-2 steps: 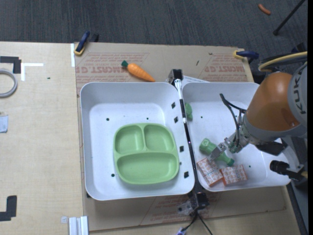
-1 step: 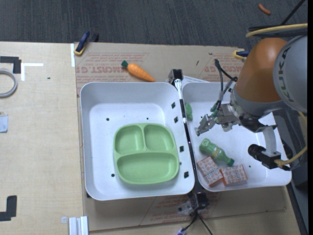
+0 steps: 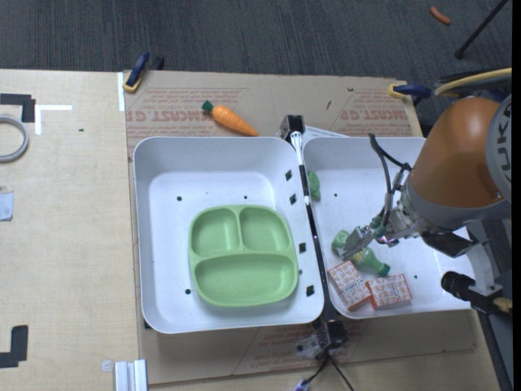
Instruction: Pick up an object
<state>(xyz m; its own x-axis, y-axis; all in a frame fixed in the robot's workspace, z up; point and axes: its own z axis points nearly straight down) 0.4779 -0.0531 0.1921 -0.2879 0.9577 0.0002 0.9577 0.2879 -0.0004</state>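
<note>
1. In the camera view, two shallow white plastic bins are seen side by side on a cardboard sheet. The left bin (image 3: 155,218) carries a pale green three-compartment plastic plate (image 3: 242,256), which lies flat near the bin's centre.

2. The right bin (image 3: 342,161) holds the loose items. A small green soft piece (image 3: 314,187) lies at about ten o'clock of that bin, close to the dividing wall. Two small red-and-white printed cartons (image 3: 368,287) lie just beside each other at about six o'clock, near the front wall. A green lumpy toy item (image 3: 368,259) rests just above the cartons, and another green scrap (image 3: 341,239) lies just to its nine o'clock.

3. The grey arm with its orange band (image 3: 456,157) is seen entering from three o'clock. The gripper (image 3: 373,235) is lowered into the right bin, just above the green lumpy toy item and near the green scrap. Whether its tips are spread or closed cannot be told, as the tool is small and cluttered at this scale; nothing can be confirmed as grasped.

4. An orange toy carrot with a green top (image 3: 230,119) lies on the cardboard at twelve o'clock of the left bin, outside both bins.

5. The step in hand is judged to be the descent onto a target among the green pieces. A firm closure and a straight lift are called for next; a slip off the small soft shape is a risk.
</note>
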